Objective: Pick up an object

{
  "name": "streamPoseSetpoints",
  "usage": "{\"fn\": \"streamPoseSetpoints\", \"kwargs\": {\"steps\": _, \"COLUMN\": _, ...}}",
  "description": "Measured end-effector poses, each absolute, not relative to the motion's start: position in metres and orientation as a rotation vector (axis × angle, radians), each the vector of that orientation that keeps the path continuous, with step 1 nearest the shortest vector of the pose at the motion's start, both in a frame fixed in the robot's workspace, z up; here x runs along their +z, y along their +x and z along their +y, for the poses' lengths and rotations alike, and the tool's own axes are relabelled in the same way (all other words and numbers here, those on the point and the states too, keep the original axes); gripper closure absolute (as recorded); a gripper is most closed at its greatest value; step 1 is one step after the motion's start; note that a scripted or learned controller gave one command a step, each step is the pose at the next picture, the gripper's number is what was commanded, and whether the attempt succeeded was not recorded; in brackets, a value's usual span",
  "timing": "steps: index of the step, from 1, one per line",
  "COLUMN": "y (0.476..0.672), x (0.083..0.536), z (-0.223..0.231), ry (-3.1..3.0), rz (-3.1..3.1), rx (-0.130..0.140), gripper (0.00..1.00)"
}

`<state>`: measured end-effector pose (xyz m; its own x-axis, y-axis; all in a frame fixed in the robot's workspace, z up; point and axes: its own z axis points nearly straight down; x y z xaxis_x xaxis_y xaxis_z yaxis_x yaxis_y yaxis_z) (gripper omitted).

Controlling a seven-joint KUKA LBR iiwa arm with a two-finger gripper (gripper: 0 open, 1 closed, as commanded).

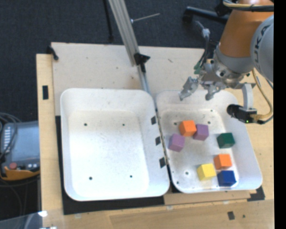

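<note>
Overhead: gripper (197, 90) poised above far rim of right bin (250, 149), fingers spread apart, nothing between them. Recommended: descend vertically over one isolated cube, straddling flat faces, avoiding neighbours. Green cube (225, 140) well clear of far rim, standing alone; small, matte, square-edged. Orange cube (187, 127) nearer far rim but touching purple cube (201, 131).

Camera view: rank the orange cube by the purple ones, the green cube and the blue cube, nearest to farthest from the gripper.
From the gripper:
1. Orange cube, upper middle of the right bin, beside the purple cubes.
2. Green cube, toward the bin's right side.
3. Blue cube, bottom right corner.
</note>
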<state>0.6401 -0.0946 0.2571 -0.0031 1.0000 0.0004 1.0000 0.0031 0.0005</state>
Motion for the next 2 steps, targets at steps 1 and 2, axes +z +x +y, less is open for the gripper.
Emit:
{"fn": "streamPoseSetpoints", "kwargs": {"steps": 1, "y": 0.640, "x": 0.257, "z": -0.094, "ry": 2.218, "rz": 2.225, "rx": 0.001, "gripper": 0.00}}
{"fn": "streamPoseSetpoints", "kwargs": {"steps": 2, "y": 0.630, "x": 0.201, "z": -0.099, "ry": 2.225, "rz": 2.222, "rx": -0.008, "gripper": 0.00}}
